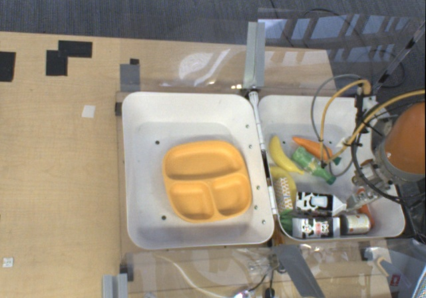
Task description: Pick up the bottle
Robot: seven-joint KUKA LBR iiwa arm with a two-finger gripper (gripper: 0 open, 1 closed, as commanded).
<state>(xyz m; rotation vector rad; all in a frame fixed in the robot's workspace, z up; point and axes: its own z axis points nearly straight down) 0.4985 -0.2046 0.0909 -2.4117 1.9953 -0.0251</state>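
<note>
Gripper (363, 198) sat low in the right bin (293, 114), at its right side, under the orange wrist band and a tangle of yellow and black hoses; from my feed I could not tell its state. Nothing was visibly in its grasp. The bottle (318, 203), white with a black label, lay on its side near the bin's front edge, its tip pointing toward the gripper. Just in front of it, touching or nearly so, lay a second labelled bottle with a brass-coloured cap (331, 226), against the front wall. Behind them sat a banana (282, 158), a green bottle-shaped toy (313, 163) and a carrot (311, 146). In the left bin rested a yellow divided tray (206, 180). My worries: two bottles packed side by side leave little room for a finger between them, so a descent could push one aside or pinch both; a round bottle lying flat may roll out of a squeeze; the front wall could block a finger.
</note>
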